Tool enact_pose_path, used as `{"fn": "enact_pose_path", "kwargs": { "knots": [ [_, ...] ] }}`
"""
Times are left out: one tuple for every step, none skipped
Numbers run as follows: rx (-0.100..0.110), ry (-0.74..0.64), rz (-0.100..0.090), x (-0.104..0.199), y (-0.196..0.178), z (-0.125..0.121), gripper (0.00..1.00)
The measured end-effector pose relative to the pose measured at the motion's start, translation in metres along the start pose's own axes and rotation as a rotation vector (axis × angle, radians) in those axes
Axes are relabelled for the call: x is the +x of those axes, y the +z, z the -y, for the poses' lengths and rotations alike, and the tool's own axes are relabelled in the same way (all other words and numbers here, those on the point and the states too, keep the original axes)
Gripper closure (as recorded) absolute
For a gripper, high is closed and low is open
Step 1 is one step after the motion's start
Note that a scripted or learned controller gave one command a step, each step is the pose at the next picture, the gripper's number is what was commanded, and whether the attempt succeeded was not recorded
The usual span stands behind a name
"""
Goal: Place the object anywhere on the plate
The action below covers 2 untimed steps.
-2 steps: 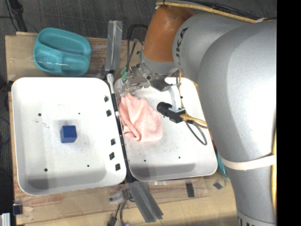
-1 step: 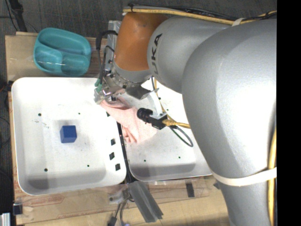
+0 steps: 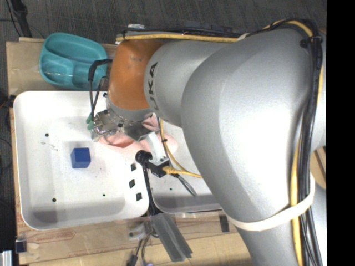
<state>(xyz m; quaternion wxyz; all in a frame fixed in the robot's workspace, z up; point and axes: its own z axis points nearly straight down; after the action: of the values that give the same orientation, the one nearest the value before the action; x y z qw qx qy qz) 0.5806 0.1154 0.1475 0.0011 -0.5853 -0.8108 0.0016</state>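
A small blue cube (image 3: 81,157) sits on the floor of the left white bin (image 3: 33,204), left of its middle. A pink plate (image 3: 117,139) lies at the bin's right side, mostly covered by the arm's wrist; another pink sliver of it shows further right (image 3: 168,144). My gripper (image 3: 97,124) hangs at the plate's left edge, to the upper right of the cube and apart from it. Something small and green shows at the gripper's left side. The fingers are hidden under the wrist.
A teal scoop-shaped container (image 3: 69,60) rests on the bench behind the left bin. The big grey arm covers most of the right bin (image 3: 183,204). Bare bin floor lies around the cube and toward the front left.
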Motion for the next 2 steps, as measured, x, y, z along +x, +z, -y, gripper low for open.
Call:
{"fn": "enact_pose_path", "kwargs": {
  "knots": [
    [-0.004, -0.308, 0.002, -0.05, -0.047, -0.033, 1.0],
    [-0.002, -0.16, 0.001, 0.009, -0.058, -0.048, 1.0]
  ]
}}
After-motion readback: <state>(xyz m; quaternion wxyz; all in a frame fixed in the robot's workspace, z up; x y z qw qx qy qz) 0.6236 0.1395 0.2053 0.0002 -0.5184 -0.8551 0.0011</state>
